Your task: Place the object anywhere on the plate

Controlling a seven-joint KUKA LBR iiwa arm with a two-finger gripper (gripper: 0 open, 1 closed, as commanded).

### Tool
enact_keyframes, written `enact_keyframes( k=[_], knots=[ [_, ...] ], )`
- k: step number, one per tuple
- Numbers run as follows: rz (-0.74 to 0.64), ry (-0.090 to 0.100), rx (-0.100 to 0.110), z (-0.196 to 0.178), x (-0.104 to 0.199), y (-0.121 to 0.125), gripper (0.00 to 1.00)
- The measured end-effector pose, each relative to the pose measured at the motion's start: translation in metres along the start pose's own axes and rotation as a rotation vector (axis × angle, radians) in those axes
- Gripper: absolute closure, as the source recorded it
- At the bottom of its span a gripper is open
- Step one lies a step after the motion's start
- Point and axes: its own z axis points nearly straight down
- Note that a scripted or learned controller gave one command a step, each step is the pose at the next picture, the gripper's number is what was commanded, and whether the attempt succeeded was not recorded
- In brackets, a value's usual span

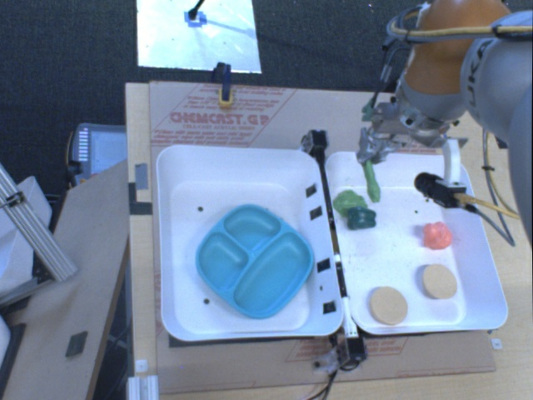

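Tan and round, two flat discs lie side by side near the lower edge of the right bin, with a small pink lump just above them toward the right wall. Left of the centre divider, the left bin holds a blue sectioned plate, sitting low and central with bare white floor all around it, widest along the upper and left sides. Higher in the right bin, close to the divider, a pale green piece touches a darker green piece. Just above these a slim green object hangs from the gripper, its long axis near upright in the frame, lower tip leaning slightly right and pointing down at the bin floor; the fingers are closed on its upper end. The middle of the right bin is open floor. The grey arm enters from the upper right, its orange band above the wrist, the wrist angled down and left over the bin's upper left part.
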Motion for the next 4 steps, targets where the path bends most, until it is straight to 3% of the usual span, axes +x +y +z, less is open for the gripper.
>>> enact_keyframes(
  k=[2, 4],
  knots=[
    [0.001, 0.000, 0.002, -0.013, 0.098, -0.021, 1.00],
    [0.001, 0.000, 0.004, 0.017, 0.209, -0.050, 1.00]
  ],
)
